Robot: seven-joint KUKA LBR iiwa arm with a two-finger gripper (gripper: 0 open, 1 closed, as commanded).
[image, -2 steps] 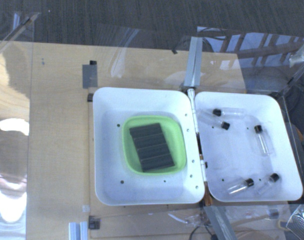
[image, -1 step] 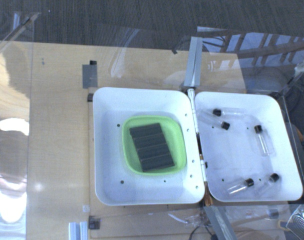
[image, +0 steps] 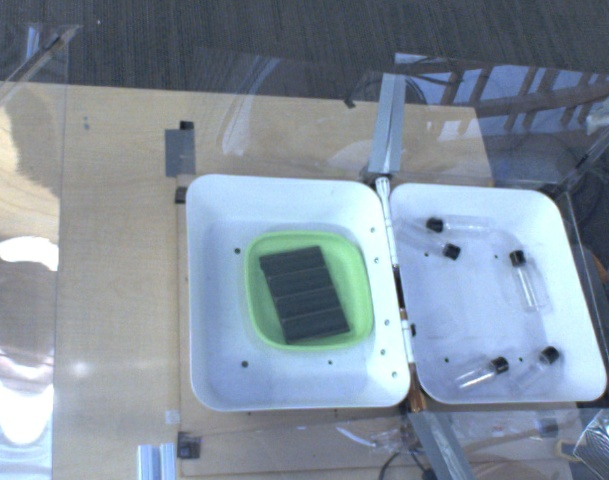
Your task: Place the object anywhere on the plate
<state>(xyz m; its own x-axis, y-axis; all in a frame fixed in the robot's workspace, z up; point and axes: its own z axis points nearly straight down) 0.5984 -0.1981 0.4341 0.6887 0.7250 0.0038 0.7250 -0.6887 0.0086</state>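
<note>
**Operator:** What is the hand doing, and what has it got?

**Observer:** You won't get that from me: I cannot tell the hand's state, open or closed, or that it holds or touches anything. So I can't place the block relative to the hand for you either.

**Operator:** Then where is the object?

**Observer:** Look at the green plate. A dark grey ridged block lies flat on it, roughly in the middle and turned slightly askew to the plate's sides. Green rim shows all round the block. The plate itself sits on the floor of the left white bin.

**Operator:** And around the plate?

**Observer:** To the plate's right you have the right white bin, touching the plate's bin along their shared edge. In it lie several clear vials with black caps, all well apart from the plate. One vial lies nearest the far edge, another further right, and two lie toward the near edge. One black cap sits nearest the plate.

**Operator:** Anything you can't read?

**Observer:** The vial bodies are clear on white, so their outlines are faint. Whether that nearest cap has a vial attached, I can't say. Left of the plate, glare on a transparent sheet washes out the bench.
</note>
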